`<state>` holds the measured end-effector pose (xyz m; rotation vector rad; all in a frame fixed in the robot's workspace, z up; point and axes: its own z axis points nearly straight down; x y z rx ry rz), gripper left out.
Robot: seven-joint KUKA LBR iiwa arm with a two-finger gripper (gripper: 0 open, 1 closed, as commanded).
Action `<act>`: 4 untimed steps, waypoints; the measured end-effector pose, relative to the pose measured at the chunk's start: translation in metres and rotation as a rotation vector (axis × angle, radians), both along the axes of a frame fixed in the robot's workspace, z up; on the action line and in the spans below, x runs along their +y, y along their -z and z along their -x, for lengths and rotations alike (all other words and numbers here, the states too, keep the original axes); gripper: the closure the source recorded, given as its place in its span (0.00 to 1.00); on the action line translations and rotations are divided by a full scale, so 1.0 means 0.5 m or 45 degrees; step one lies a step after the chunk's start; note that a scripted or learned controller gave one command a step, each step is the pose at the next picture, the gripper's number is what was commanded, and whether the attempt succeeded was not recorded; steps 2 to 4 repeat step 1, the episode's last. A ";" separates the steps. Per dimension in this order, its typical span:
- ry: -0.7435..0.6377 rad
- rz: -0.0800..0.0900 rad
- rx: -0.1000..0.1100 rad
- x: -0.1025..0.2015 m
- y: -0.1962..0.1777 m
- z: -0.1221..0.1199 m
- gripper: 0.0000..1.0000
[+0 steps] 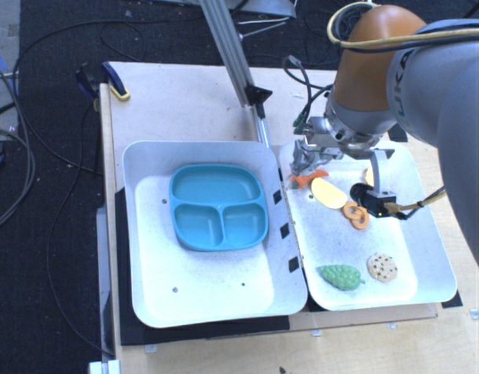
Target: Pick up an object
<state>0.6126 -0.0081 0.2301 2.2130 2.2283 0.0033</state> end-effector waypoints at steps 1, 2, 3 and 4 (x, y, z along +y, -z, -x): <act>-0.002 -0.001 -0.001 0.117 0.013 -0.040 1.00; -0.002 -0.001 -0.001 0.117 0.013 -0.040 1.00; -0.002 -0.001 -0.001 0.117 0.013 -0.040 1.00; -0.002 -0.001 -0.001 0.117 0.013 -0.040 1.00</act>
